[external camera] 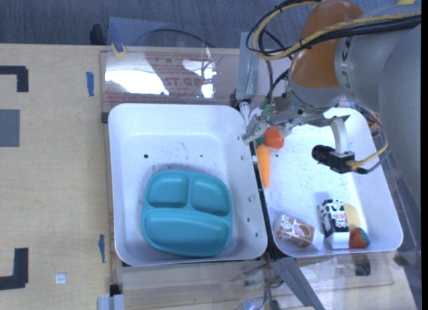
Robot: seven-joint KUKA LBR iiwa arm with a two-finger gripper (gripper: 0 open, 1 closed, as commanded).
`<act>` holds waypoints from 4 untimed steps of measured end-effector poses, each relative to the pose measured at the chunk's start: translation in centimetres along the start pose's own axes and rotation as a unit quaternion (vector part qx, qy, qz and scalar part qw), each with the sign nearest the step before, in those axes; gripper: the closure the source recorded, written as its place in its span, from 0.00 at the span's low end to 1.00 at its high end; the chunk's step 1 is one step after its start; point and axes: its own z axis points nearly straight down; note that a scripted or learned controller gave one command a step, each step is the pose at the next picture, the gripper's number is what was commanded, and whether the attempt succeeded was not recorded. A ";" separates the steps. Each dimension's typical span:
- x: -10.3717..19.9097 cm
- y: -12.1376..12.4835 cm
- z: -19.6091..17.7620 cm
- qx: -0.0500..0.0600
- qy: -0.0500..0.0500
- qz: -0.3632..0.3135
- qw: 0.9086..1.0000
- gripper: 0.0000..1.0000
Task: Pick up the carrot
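The carrot [264, 163] is orange and tapered. It lies along the left wall of the right bin [381, 188], thick end up and tip pointing toward the near edge. My gripper [269, 128] comes down from the grey arm with its orange band and sits right over the carrot's thick end. That end shows between the fingers, which are shut on it. The wrist hides how high the carrot is above the bin floor.
A teal divided plate [187, 214] lies in the left bin [127, 141]. At the right bin's near side are a small brown packet [295, 230], a black-and-white carton [332, 216] and a strawberry [360, 238]. Black cable fitting [332, 156] hangs off the wrist.
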 end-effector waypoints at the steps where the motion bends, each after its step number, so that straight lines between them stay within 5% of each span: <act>1: 4.2 -6.1 0.0 0.002 0.001 0.036 0.999 0.00; 2: -1.4 -8.7 0.0 0.003 -0.001 0.064 0.998 0.00; 3: -1.5 -3.6 0.0 0.000 -0.001 -0.031 1.000 0.00; 4: 3.0 -2.8 0.0 0.000 0.000 -0.049 0.999 0.00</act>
